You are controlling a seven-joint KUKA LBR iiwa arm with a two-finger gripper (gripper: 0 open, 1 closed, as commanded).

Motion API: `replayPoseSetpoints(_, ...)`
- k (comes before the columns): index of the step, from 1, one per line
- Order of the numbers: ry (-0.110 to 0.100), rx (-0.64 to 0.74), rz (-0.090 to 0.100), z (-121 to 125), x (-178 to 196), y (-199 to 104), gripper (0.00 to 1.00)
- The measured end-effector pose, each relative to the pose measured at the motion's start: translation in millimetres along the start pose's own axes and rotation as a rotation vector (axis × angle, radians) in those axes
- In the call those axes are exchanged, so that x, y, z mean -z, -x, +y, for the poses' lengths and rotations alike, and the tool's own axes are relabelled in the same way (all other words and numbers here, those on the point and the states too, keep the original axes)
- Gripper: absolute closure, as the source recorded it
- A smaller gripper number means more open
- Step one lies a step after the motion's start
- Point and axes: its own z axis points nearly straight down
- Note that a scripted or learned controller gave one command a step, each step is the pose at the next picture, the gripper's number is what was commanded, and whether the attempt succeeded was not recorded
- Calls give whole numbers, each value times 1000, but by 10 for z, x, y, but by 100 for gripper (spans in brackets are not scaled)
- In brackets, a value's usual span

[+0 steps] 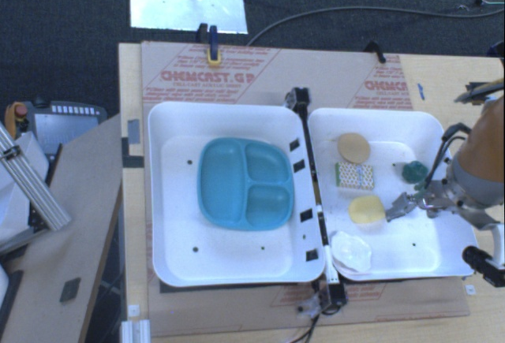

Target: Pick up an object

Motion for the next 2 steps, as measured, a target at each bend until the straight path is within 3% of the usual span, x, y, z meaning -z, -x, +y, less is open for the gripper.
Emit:
replayPoseSetpoints(1,1,-1,0,2,-520,-2,0)
replayPoseSetpoints(2,5,0,-1,18,-389,0,100)
